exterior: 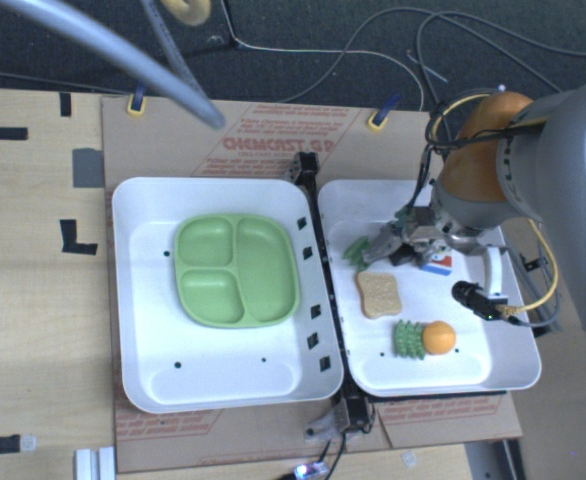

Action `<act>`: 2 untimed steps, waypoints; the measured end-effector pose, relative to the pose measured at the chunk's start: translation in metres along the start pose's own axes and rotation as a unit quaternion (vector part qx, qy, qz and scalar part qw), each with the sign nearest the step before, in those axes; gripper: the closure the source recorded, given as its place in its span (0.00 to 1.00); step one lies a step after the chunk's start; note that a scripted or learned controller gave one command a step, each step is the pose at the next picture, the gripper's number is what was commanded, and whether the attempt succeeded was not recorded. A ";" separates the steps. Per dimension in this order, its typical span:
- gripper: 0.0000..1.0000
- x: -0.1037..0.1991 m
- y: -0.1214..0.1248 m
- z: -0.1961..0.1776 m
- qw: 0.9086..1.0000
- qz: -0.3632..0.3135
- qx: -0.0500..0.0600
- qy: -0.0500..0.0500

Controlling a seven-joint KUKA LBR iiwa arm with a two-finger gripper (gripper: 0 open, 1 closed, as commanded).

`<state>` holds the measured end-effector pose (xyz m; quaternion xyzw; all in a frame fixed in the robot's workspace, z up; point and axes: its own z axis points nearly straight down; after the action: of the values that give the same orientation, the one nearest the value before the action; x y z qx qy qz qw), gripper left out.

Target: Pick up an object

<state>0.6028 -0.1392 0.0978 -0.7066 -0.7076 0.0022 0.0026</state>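
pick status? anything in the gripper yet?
Done: the arm is down in the right bin, gripper low by a green item. In hand: nothing visibly between its fingers. Left: grasp and lift. The bread slice, orange ball and green spiky piece lie untouched; the green plate sits in the left bin.

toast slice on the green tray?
No. The toast slice lies in the right bin; the green tray sits in the left bin.

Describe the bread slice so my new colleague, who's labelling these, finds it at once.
Look in the right bin, not the one with the green plate. Near its middle, below the gripper, lies the bread slice: tan, flat and squarish, unlike the orange ball nearby.
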 end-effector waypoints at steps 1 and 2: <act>1.00 0.000 0.002 -0.014 1.000 0.000 -0.002 0.000; 1.00 0.010 0.005 -0.071 1.000 -0.001 -0.006 0.000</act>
<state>0.6083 -0.1289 0.1683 -0.7062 -0.7080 -0.0015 -0.0018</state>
